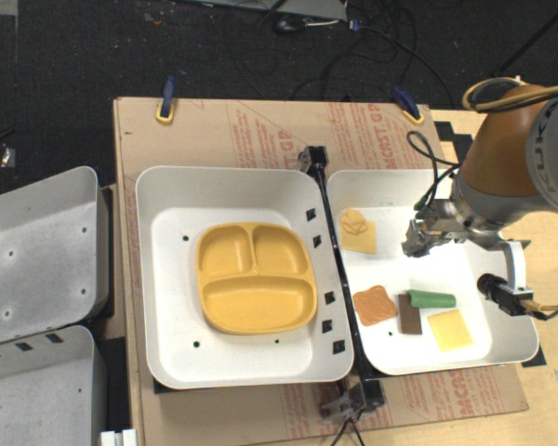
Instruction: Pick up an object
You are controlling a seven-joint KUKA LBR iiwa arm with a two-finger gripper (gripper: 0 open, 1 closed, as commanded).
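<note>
Two white bins sit side by side on the worktop [260,124], the right bin [391,186] holding five small objects below the gripper [417,242], whose grip I cannot tell, the left bin [167,249] a yellow divided plate [257,278].

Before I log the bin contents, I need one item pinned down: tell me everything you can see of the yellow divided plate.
The yellow divided plate is a rounded rectangle, apparently matte plastic, with three compartments: two smaller ones at the far side and one long one nearer the camera, all bare. It lies flat and upright, turned slightly, around the middle of the left bin, resting on the bin's floor. Nothing else touches it; the hand is over the right bin.
</note>
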